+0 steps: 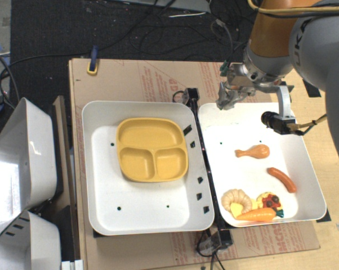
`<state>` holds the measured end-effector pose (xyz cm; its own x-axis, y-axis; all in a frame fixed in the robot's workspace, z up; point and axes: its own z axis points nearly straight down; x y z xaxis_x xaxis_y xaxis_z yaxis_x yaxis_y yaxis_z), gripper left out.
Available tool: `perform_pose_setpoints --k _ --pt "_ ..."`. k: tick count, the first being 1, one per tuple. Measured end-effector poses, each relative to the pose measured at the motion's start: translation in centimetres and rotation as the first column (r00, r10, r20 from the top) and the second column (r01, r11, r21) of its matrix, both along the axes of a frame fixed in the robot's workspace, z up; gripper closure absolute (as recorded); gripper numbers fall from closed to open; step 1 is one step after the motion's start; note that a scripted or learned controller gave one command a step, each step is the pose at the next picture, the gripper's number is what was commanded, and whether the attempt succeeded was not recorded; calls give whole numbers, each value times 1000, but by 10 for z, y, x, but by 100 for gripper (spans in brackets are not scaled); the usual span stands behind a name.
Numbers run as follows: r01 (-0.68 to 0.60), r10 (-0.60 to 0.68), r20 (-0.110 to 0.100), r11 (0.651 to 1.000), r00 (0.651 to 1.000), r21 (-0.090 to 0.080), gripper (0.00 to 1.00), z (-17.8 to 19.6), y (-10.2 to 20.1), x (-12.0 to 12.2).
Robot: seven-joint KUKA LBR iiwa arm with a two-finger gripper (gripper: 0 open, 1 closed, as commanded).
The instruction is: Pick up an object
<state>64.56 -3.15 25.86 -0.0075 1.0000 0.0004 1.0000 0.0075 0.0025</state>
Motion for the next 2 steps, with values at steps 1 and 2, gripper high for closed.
perform_pose_setpoints --k 1,2 --pt "-1 1 -4 1000 1000 1 100 -15 59 -1" --pt "0 0 -5 1000 1000 1 100 -28 108 1"
